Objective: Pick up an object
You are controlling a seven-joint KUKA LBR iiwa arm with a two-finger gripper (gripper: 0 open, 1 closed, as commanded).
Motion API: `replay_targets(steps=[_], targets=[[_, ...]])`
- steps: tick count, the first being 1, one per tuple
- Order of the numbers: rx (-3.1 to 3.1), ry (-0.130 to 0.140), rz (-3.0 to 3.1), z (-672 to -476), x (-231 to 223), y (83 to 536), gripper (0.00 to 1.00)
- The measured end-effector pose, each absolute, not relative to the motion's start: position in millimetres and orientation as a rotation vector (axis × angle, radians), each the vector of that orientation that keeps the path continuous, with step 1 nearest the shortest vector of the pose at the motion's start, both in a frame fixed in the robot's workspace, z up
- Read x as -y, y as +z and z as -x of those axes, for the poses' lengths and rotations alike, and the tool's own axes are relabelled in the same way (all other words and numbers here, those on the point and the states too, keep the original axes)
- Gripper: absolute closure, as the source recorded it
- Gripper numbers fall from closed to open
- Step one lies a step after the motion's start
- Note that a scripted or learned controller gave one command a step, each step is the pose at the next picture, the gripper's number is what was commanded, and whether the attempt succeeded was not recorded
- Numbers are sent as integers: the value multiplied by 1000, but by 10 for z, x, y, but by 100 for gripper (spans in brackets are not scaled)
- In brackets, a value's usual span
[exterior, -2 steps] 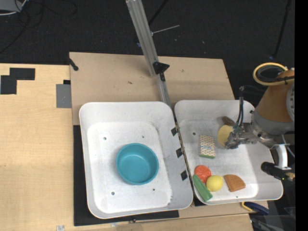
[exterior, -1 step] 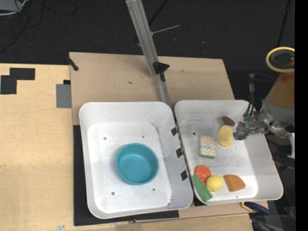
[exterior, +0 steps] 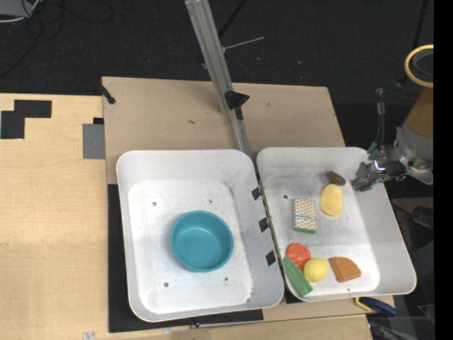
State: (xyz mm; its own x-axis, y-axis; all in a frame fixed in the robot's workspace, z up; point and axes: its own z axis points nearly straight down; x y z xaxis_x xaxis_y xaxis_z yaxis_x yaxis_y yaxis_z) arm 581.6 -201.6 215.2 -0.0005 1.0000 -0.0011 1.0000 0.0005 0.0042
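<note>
The right bin (exterior: 368, 253) holds several small items: a yellow lemon-like piece (exterior: 331, 200), a patterned box (exterior: 305, 214), a small dark brown piece (exterior: 335, 178), a red tomato (exterior: 298, 253), a green vegetable (exterior: 297, 276), a yellow ball (exterior: 316, 269) and an orange-brown wedge (exterior: 345, 268). My gripper (exterior: 366, 177) hangs at the bin's upper right rim, just right of the dark brown piece and the lemon. Nothing shows between its fingers.
The left bin (exterior: 141, 183) carries a teal bowl (exterior: 202, 241). A slanted metal rail (exterior: 214, 55) runs from the top down to the gap between the bins. Black clips (exterior: 263, 223) sit along the divider.
</note>
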Motion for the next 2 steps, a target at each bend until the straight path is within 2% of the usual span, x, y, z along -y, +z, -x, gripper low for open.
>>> replay_targets(steps=[1,2], targets=[[-2220,1,-2221,-5817,2020,2305,100],[-2226,0,-2219,-5830,1560,2239,100]])
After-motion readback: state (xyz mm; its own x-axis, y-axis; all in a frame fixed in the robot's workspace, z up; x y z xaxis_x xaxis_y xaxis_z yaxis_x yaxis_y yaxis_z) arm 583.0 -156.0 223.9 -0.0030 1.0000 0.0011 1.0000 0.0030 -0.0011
